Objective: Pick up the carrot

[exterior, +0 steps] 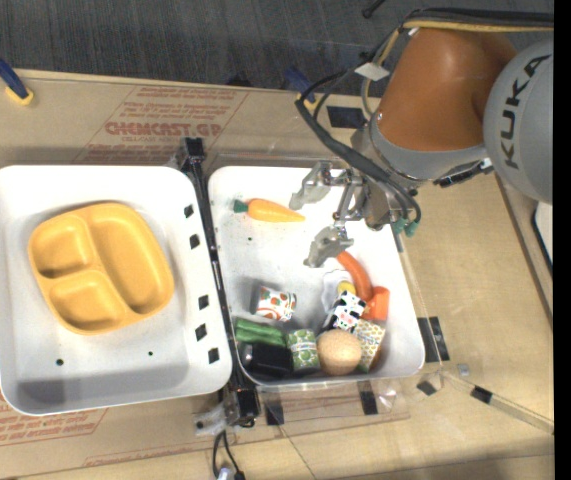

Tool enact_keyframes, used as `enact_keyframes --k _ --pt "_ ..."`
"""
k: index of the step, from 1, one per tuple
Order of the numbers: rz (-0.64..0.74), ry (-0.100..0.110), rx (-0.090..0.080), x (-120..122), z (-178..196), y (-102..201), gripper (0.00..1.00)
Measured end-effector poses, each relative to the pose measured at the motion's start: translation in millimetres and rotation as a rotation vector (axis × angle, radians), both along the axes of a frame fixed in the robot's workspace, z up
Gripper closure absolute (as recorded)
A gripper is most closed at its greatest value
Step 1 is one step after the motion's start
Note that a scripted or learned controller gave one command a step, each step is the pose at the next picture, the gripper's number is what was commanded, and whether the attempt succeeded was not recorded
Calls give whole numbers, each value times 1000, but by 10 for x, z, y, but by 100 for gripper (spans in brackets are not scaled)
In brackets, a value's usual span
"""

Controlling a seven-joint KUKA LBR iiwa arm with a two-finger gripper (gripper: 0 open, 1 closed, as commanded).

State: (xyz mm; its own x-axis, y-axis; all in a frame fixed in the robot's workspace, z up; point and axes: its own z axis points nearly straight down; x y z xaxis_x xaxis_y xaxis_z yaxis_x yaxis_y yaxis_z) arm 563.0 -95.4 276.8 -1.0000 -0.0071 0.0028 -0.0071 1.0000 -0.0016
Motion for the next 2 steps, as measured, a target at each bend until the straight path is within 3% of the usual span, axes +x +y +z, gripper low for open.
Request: enact_keyframes --k 1,2 --pt "214 1 3 436 -803 -230 0" --pt "231 5 5 551 -1670 -745 0"
